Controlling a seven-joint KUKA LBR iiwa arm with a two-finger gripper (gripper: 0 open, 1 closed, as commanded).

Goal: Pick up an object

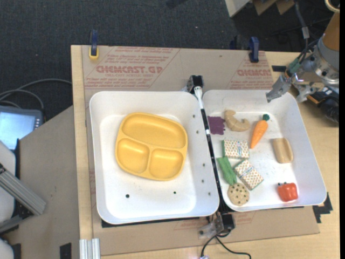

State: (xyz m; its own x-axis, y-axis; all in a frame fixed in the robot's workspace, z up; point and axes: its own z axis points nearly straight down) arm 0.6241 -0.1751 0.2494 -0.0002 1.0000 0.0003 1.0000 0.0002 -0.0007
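Toy carrot (259, 133), orange with a green top, is lying tilted in the upper middle of the right bin (307, 144), just right of a tan mushroom-shaped piece (235, 121). A purple scrap (216, 125) is sitting left of that piece, near the bin's left wall. Below these, a patterned white-and-green cracker (236, 148) is resting above a green pea pod (227, 170), which is touching a second patterned cracker (249, 174). A round chocolate-chip cookie (237, 194) is lying near the bin's front edge. A tan bread-like block (282, 150) is sitting right of the carrot, and a red pepper (288, 191) is resting toward the front right corner. The gripper (278, 90) is hovering over the bin's rear rim, well apart from the carrot and holding nothing; whether its fingers are spread or closed cannot be made out. The left bin (102, 144) is carrying a yellow divided plate (152, 145) with three compartments. Both bins are resting on a brown printed board (135, 66), clamped at its rear edge by blue clamps (94, 43).
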